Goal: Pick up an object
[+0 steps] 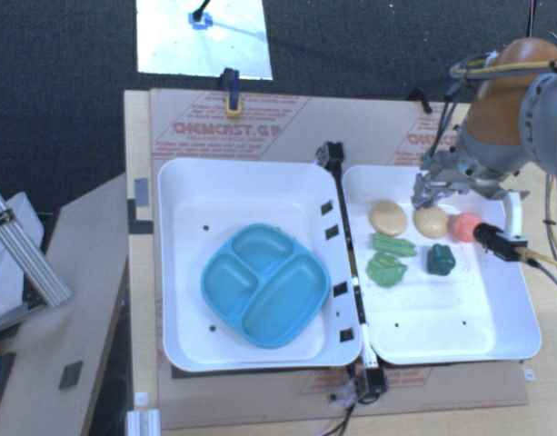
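In the right bin lie several small items near the back. Two tan bread-like rounds sit side by side, one to the left and one to the right. A pink-orange ball rests beside them. In front are a light green pod, a green leafy piece and a dark green pepper. My gripper hangs just above the right tan round, fingers pointing down at it. Nothing shows between the fingers.
The left bin holds a blue divided plate. A black hinge strip runs between the two bins. The front half of the right bin is bare white floor.
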### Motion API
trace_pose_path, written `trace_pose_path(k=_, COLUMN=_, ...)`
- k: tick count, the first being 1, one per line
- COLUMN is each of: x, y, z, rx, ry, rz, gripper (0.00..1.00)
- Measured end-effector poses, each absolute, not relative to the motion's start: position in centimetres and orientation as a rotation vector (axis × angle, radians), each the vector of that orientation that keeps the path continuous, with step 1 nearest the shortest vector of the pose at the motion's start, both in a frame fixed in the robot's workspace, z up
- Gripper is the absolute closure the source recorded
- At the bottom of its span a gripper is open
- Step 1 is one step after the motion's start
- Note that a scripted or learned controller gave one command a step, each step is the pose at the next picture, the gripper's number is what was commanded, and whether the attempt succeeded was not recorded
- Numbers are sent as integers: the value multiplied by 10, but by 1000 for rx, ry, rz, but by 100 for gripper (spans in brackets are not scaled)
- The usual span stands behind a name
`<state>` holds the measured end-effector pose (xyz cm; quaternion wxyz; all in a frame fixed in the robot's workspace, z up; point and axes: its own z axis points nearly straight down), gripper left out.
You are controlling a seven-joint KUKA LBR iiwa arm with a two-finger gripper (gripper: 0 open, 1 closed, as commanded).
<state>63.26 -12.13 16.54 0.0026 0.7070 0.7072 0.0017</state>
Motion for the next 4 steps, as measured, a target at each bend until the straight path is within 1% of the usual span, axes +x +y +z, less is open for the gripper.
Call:
trace_pose_path(k=1, x=627, y=-129, z=221, rx=2217, ry=2217, rz=6, gripper=100)
trace_pose_path(k=2, x=629, y=-129, z=267, rx=2213, ry=2222, rz=5, gripper=100)
trace_pose_path(k=3, x=614, y=-77, z=249, rx=2213, ry=2232, rz=1, gripper=100)
trace_pose_path(k=4, x=605, y=-28, z=252, rx=2211, ry=2232, rz=3, gripper=100)
